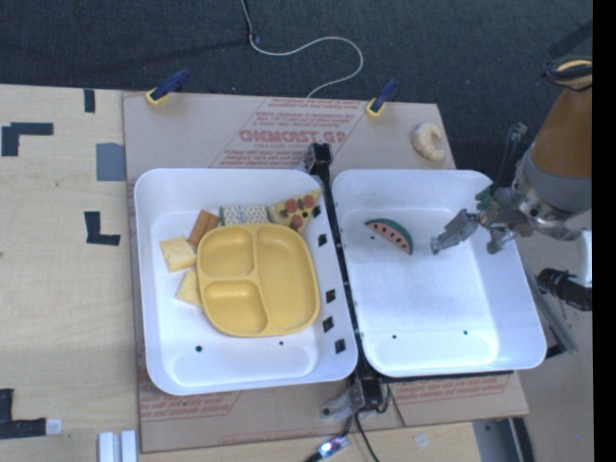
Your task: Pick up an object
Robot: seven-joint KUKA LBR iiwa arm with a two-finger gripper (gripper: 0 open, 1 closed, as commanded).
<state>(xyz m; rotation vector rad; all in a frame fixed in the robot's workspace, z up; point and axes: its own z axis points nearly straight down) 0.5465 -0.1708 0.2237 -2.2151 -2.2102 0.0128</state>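
Nearest the camera runs the right bin's (pixel 452 359) front rim. Over that bin's right side hangs the gripper (pixel 445 243), fingers spread and holding nothing, tilted down toward the left. Just to its left, apart from the fingertips, a watermelon slice (pixel 390 234) lies on the bin floor toward the far side. Further left, the left bin (pixel 159 354) holds a yellow divided plate (pixel 258 279) with toy food pieces (pixel 185 254) tucked along its left and far edges.
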